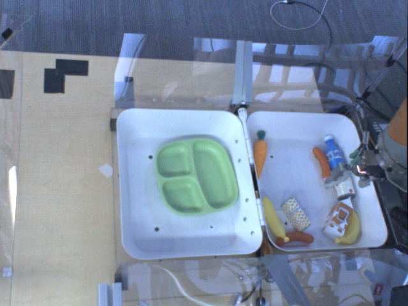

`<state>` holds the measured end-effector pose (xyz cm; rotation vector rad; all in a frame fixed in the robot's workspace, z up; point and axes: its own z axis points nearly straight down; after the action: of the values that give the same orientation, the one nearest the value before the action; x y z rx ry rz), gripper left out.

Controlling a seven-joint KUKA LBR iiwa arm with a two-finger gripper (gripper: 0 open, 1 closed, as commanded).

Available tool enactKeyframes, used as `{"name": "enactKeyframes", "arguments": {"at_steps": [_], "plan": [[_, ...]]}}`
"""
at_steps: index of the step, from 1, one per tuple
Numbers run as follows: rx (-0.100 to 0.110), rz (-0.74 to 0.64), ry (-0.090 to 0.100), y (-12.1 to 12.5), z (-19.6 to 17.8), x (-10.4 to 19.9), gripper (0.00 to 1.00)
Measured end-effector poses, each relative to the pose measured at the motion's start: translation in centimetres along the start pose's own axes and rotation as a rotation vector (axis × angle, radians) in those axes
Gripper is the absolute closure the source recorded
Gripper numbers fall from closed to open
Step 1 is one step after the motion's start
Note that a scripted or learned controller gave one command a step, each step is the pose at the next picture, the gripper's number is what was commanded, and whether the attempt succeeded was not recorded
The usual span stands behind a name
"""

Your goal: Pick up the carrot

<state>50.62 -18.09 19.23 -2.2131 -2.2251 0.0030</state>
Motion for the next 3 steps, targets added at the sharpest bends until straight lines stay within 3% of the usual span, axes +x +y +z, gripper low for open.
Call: {"name": "enactKeyframes", "arguments": {"at_steps": [1, 2, 3], "plan": [[-0.008, 0.092, -0.001, 4.5, 10.2, 6.8, 0.0], [-0.004, -0.004, -0.002, 14.8, 0.9, 12.7, 0.0], [-0.005, -0.034, -0.001, 15.3, 9.9, 9.0, 0.0]]}}
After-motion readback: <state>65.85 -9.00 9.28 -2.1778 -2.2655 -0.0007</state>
